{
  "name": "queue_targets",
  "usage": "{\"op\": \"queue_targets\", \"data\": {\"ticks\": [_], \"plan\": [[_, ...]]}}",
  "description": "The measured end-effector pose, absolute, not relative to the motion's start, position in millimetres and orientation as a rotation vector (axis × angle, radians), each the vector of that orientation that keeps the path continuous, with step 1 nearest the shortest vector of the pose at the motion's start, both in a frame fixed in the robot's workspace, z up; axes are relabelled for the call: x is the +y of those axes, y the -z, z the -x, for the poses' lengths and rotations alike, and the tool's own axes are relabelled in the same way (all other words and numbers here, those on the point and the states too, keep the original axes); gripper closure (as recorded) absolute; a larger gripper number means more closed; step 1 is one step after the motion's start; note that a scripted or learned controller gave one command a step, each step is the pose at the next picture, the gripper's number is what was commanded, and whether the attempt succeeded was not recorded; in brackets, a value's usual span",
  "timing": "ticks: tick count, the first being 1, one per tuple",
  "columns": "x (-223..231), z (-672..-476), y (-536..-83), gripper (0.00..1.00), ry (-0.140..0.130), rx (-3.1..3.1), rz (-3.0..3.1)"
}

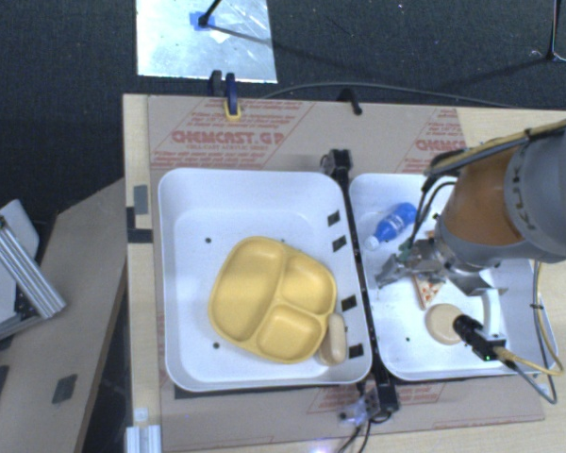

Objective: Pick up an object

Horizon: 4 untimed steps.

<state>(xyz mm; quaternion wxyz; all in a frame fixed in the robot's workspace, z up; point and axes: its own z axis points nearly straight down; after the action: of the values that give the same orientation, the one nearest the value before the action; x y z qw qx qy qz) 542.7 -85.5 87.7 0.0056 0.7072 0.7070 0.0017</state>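
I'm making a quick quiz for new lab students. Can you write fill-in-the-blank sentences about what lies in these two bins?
1. The yellow divided tray lies in the ____ bin of the camera view.
2. The small plastic bottle in the right bin has a ____ label.
3. The end effector hangs over the ____ bin.
4. The tan oval piece rests against the tray's ____ corner.

Missing words: left; blue; right; lower right

Setting: robotics lab or test cell. Evidence: two white bins (264, 192) on a bench (217, 125) lined with printed protective sheet, dark carpet floor, loose cables (377, 91), clamp (231, 97), aluminium extrusion frame (19, 267) at left, industrial arm (519, 201) over right bin.
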Motion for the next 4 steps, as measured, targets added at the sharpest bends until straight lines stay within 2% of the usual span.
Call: {"op": "queue_targets", "data": {"ticks": [1,3,4], "plan": [[-89.0,-546.8,-103.3,1.0,-0.014,2.2,-2.205],[-99.8,-553.4,-227.9,1.0,-0.007,2.22,-2.213],[-100.1,-554.6,-244.9,1.0,-0.004,2.224,-2.215]]}}
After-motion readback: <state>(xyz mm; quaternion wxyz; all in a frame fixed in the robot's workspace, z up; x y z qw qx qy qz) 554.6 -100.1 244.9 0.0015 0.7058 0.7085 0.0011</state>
